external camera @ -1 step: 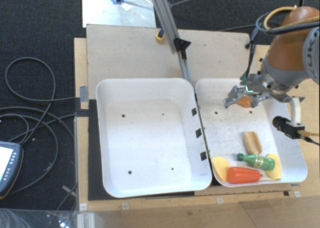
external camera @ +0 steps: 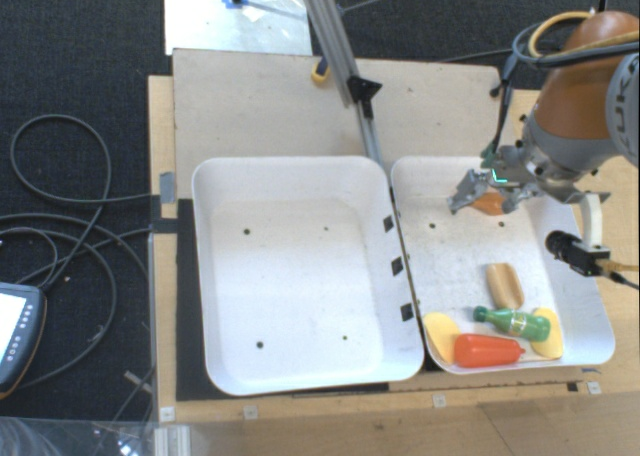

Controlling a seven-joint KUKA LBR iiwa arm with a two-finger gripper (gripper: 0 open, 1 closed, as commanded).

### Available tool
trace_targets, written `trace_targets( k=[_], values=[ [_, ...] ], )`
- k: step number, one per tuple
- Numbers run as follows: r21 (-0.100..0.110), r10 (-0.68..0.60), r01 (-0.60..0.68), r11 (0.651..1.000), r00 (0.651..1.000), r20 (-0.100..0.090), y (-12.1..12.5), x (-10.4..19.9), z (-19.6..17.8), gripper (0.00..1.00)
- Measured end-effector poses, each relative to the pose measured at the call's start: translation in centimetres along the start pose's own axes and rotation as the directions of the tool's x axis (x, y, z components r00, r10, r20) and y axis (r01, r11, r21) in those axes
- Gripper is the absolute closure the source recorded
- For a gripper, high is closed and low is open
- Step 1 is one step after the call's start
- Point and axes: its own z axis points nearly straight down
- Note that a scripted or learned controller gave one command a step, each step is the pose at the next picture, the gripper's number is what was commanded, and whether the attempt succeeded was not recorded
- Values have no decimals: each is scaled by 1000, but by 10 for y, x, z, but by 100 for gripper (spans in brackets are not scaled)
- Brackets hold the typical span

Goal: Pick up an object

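The gripper [external camera: 490, 194] hovers at the right bin's [external camera: 600, 339] far edge, jaws spread around an orange object [external camera: 490, 205]. Closing off-centre could squeeze it out.

Arm [external camera: 585, 94] comes in from the right edge, at the far right of the scene, grey body with the orange band on top, above the wrist. Wrist is pitched down and leftward. Gripper [external camera: 490, 194] sits low at the far-right area, its two grey fingers [external camera: 466, 192] splayed out to left and right with an orange item showing between them. Can't confirm contact. A small green light glows on the gripper body just above the fingers.
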Motion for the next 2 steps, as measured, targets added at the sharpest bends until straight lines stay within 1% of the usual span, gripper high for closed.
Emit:
trace_targets(
  k=[1,2],
  values=[
    [5,3,-3,1000,1000,0,7,-7,52,0],
    [4,3,-3,1000,1000,0,9,-11,95,0]
  ],
)
